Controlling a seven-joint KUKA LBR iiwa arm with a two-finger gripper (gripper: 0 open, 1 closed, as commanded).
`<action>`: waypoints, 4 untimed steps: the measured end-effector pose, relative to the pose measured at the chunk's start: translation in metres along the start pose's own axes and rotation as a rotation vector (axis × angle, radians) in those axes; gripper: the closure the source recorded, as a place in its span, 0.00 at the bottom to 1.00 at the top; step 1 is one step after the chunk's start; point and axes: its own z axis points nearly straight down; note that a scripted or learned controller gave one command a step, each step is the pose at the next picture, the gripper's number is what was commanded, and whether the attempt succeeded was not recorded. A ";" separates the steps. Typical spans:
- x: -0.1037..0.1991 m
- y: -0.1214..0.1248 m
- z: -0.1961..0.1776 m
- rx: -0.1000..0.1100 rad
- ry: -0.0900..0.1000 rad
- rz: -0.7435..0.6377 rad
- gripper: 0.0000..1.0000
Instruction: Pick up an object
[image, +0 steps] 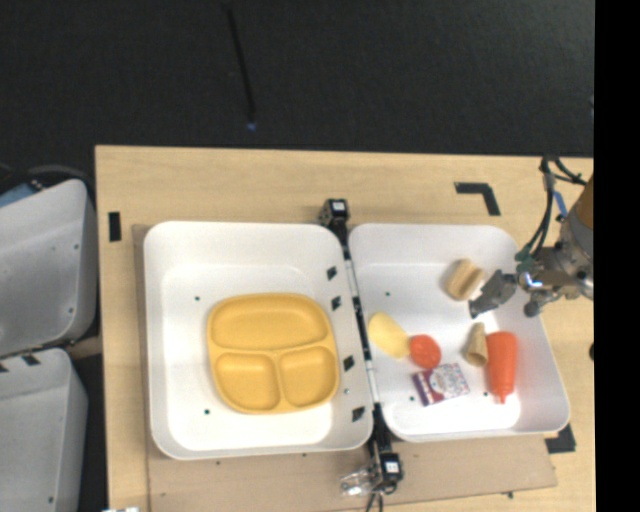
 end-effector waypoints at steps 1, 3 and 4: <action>0.000 0.002 -0.006 -0.011 -0.002 -0.003 0.00; 0.016 0.001 0.099 -0.006 -0.002 0.002 0.00; 0.016 0.004 0.162 -0.005 -0.002 0.001 0.00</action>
